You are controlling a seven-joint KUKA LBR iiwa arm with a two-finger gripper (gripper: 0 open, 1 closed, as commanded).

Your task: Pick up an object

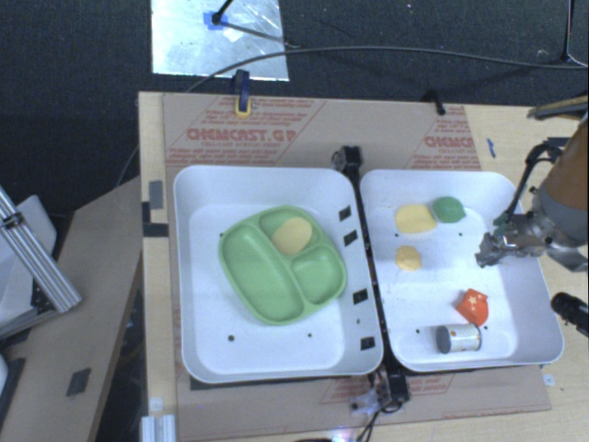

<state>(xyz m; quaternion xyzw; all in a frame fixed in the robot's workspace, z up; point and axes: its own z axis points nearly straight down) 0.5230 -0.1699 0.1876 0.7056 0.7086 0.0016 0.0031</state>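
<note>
The right bin (515, 191) holds a pale yellow lump (415, 217), a green round piece (448, 209), a small yellow piece (409, 259), an orange-red object (473, 306) and a grey can (457, 339) lying on its side. My gripper (490, 251) hangs over the right side of this bin, right of the small yellow piece and above the orange-red object. Nothing shows between its tips. In the left bin (202, 191) lies a green divided plate (279, 265) with a yellow piece (293, 236) in its top compartment.
A black divider with clips (361, 247) runs between the two bins. The bins rest on a brown board (304, 127). A metal frame (37, 256) stands at the left edge. Cables (368, 49) cross the dark floor behind.
</note>
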